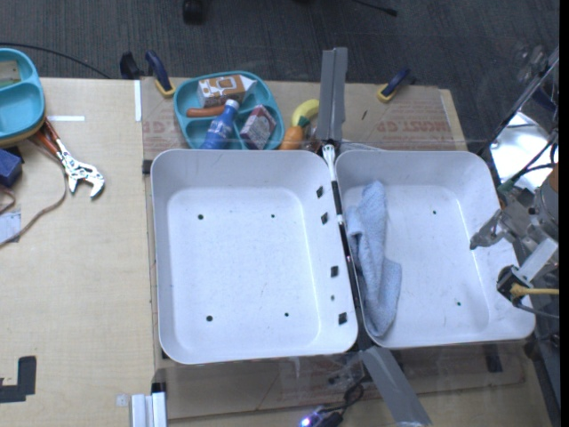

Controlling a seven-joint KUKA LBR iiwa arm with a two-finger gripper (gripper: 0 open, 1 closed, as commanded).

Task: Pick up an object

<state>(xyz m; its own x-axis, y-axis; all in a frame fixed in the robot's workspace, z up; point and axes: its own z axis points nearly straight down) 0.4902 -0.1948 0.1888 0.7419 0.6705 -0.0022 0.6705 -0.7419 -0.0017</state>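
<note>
Cloth waiting, my claw (514,258) parked at the rim
Grey cloth (373,254) slumps against right bin (444,163) wall; I can't tell the claw's opening

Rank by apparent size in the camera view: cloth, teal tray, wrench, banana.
1. Grey-blue cloth, right bin
2. Teal tray, close behind the cloth
3. Wrench
4. Banana, partly hidden, so unsure

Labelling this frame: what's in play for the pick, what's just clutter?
In play:
- crumpled light blue cloth in the right white bin
- hand at that bin's right edge

Clutter:
- teal divided tray
- silver adjustable wrench
- left white bin
</note>
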